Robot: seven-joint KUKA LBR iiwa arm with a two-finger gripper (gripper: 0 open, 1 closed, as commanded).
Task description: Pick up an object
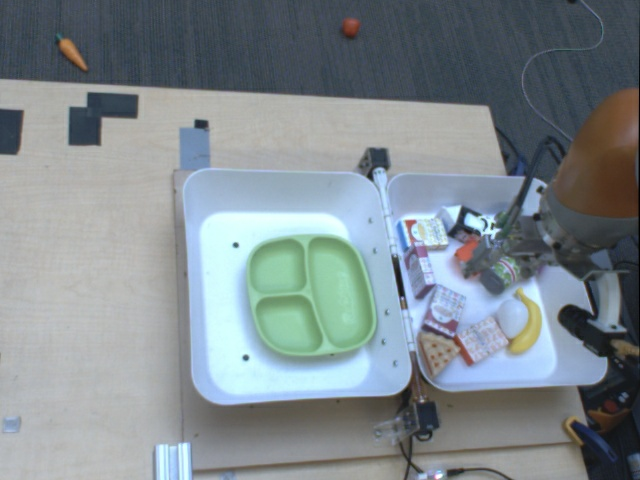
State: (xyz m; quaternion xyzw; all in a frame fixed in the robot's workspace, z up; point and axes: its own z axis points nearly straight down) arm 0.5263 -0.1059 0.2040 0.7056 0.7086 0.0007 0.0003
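The right bin (pixel 570 368) holds several small items. A yellow banana (pixel 527 326) and a white egg (pixel 511 316) lie near its front right. A small white and red box (pixel 425 233) sits at the back left, with a red-patterned packet (pixel 445 310) and a cracker-like piece (pixel 437 350) in front of it. My gripper (pixel 492 260) is low in the middle of this bin, over a red item (pixel 466 253) and a dark green, can-like item (pixel 500 274). Whether it holds either one is hidden.
The left bin (pixel 205 298) carries a light green divided plate (pixel 310 296). The grey arm with its orange band (pixel 605 163) comes in from the right, over the right bin's far edge. A small carrot (pixel 71 52) and a red ball (pixel 350 28) lie on the floor beyond the bench.
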